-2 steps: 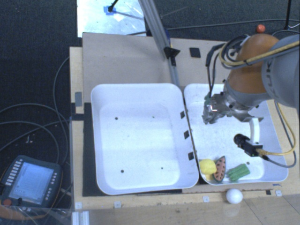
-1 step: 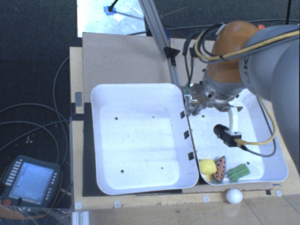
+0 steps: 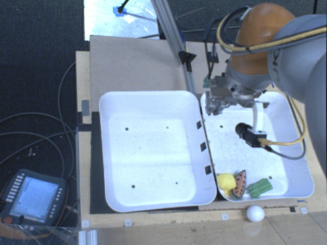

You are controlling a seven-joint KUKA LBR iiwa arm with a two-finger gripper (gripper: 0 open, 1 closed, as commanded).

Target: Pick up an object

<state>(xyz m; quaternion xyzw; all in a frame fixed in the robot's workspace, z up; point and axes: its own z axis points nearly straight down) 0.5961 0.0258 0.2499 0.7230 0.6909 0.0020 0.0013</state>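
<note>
- Three small toy objects lie huddled in the near left corner of the right-hand bin (image 3: 286, 137): a yellow lemon-like piece (image 3: 226, 181), a watermelon slice (image 3: 239, 181) with a red face and green rind, and a green ridged piece (image 3: 259, 187) that looks like a pickle or cucumber.
- The lemon sits closest to the divide between the bins; the watermelon slice leans right beside it, touching or nearly so; the green piece lies just to the right of the slice.
- A small white ball (image 3: 255, 213) rests outside the bins on the desk (image 3: 138, 60), just past the near rim of the right bin.
- The end effector (image 3: 217, 103) hangs over the far left part of the right bin, well apart from the toys. It is too dark and cluttered to tell whether it is released or clenched, and nothing can be seen in it.
- A black cylindrical fitting (image 3: 248, 134) with a yellow cable hangs below the wrist, over the middle of the right bin.
- The arm (image 3: 286, 45), grey with an orange band, enters from the right and covers the far right corner of that bin.
- The left-hand bin (image 3: 153, 147) shows a white floor with a few small dark dots.
- Off the desk, at lower left, a handheld control pendant (image 3: 33, 195) with a lit screen lies on dark carpet amid cables.
</note>
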